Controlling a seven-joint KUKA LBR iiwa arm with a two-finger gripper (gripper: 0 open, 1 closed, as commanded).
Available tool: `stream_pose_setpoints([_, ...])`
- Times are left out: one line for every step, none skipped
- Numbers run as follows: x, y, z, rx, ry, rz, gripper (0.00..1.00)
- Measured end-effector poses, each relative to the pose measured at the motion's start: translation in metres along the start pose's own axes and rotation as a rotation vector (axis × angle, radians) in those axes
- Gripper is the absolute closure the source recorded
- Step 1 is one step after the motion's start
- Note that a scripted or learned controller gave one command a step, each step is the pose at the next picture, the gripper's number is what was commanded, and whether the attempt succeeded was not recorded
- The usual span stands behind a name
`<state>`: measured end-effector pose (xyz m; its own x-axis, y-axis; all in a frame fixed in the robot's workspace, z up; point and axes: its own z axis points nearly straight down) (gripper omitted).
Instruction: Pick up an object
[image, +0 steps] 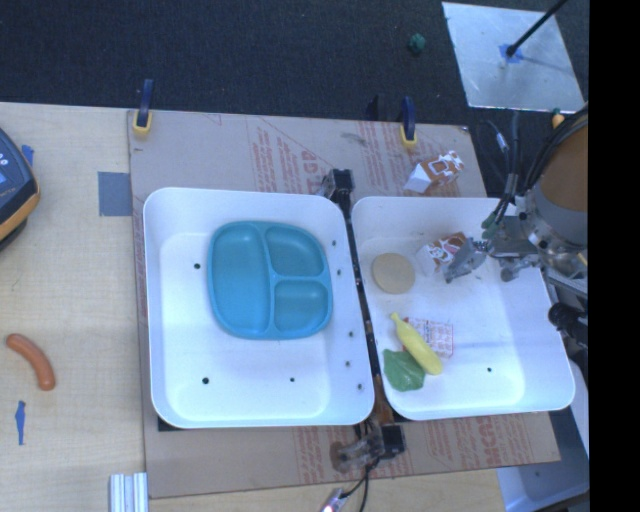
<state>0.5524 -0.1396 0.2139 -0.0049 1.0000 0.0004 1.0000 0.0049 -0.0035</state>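
tool (462, 266), reaching in from the right over the right bin (520, 395), hangs touching the crumpled wrapper (447, 248), its grip impossible to tell.

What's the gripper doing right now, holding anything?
Gripper: low over the right bin, at a small crumpled wrapper; a hold or finger state cannot be told.
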Motion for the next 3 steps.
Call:
stream_pose_setpoints([0.045, -0.031, 0.095, 0.003, 0.0, -0.001, 0.0])
stream_pose_setpoints([0.037, -0.039, 0.119, -0.011, -0.002, -0.002, 0.0])
stream_pose_setpoints([0.043, -0.056, 0.119, -0.016, -0.007, 0.001, 0.0])
